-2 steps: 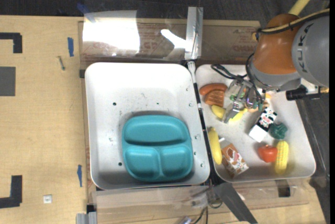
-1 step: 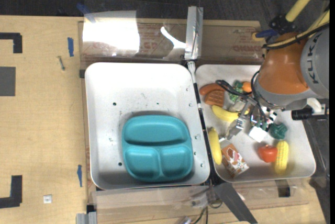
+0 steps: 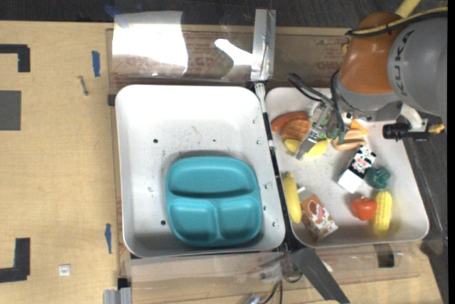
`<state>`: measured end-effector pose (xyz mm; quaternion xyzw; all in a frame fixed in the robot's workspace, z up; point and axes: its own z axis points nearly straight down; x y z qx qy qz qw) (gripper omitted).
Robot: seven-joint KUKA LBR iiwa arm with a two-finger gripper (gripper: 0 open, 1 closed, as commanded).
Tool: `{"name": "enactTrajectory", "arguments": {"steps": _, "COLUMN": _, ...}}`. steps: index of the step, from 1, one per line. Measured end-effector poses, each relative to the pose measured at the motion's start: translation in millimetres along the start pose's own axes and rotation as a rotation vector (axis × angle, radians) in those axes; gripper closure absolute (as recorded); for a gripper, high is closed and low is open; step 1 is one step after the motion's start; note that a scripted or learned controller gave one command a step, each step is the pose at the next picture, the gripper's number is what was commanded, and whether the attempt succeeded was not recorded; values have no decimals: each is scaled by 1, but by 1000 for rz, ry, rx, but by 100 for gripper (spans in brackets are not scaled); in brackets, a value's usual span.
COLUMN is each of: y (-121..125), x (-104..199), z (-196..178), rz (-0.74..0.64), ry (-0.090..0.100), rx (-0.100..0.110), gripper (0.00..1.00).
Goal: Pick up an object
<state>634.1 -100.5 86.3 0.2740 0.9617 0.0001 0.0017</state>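
Cardboard bench point(image 3: 50, 153) under two white bins. We cannot tell the gripper's point(image 3: 313, 143) opening; its tip hides among crowded toy food. Smooth teal divided tray point(image 3: 212, 200) lies left.

A teal three-compartment tray point(image 3: 212, 199) lies in the lower part of the left white bin point(image 3: 142, 118), its two smaller compartments toward the near rim. Behind that bin a sheet of clear plastic point(image 3: 151, 50) glares over the brown cardboard bench point(image 3: 50, 175), and an upright metal post point(image 3: 264, 43) stands just past the seam where the two bins meet. Black angle marks point(image 3: 18, 57) and small blue tape strips point(image 3: 96, 63) sit on the cardboard to the left.
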Motion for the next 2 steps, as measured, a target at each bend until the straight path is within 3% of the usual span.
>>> {"name": "enactTrajectory", "arguments": {"steps": 1, "y": 0, "x": -3, "z": -16, "rz": -1, "ry": -10, "rx": 0, "gripper": 100}}
{"name": "enactTrajectory", "arguments": {"steps": 2, "y": 29, "x": -9, "z": -127, "rz": -33, "ry": -11, "rx": -6, "gripper": 100}}
